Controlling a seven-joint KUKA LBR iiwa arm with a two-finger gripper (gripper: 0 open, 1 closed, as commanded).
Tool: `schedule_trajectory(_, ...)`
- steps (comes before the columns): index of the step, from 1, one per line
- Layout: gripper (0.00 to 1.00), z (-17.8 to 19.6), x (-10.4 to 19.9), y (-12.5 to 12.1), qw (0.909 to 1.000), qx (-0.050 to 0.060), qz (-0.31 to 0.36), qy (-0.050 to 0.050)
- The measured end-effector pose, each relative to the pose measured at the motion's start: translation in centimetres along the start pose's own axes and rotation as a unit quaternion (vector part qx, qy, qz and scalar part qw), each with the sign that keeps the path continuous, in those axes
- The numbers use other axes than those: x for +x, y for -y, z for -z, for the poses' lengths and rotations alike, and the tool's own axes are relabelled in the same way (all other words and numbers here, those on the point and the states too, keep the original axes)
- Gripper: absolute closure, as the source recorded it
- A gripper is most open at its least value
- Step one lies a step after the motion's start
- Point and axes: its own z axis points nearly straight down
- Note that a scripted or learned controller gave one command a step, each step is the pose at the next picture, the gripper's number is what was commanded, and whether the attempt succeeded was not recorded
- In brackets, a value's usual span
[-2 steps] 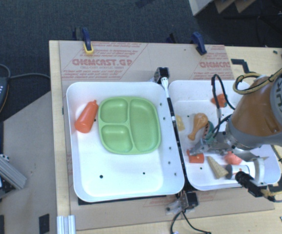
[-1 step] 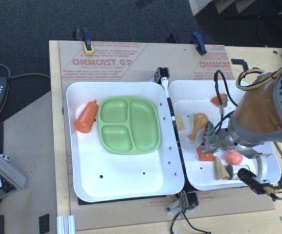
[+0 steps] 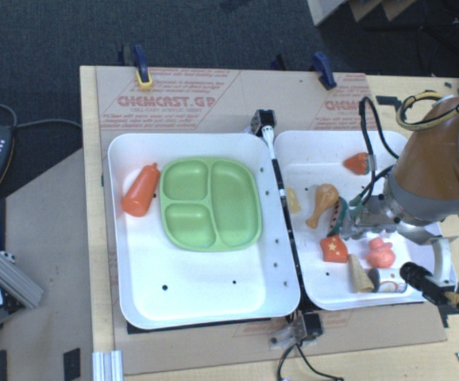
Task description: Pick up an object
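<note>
From my station I see the arm reaching in over the right bin, its gripper low among the toys there. I take the red block with a yellow star as my landmark. The gripper sits just above that block in the frame, and its tip looks greenish, but the wrist covers the rest, so I cannot tell whether it is spread or closed, and I see nothing held.

The tan drumstick toy lies just beyond the gripper, up and to the left of the block. A pink toy rests just to the right of the block, and a tan wedge-shaped piece lies below and to the right of it. A small orange-red toy sits well above the block, near the far wall of the bin. Far to the left of the block, in the left bin, lie a green divided plate and an orange bottle-shaped toy.

My judgement is that the approach is done and the grasp itself is the step in hand, with nothing lifted yet. The drumstick or the block seem the likeliest targets. The next move calls for closing squarely on one piece, then a straight lift, without nudging the crowded neighbours.
</note>
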Motion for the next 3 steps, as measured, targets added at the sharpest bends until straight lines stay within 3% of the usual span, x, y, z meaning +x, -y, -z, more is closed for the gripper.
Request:
schedule_trajectory(2, 1.0, 8.1, 0.8, -0.1, 1.0, 0.0, 0.0, 0.0)
schedule_trajectory(3, 1.0, 7.1, 5.1, -3.0, 1.0, 0.001, 0.002, -0.001)
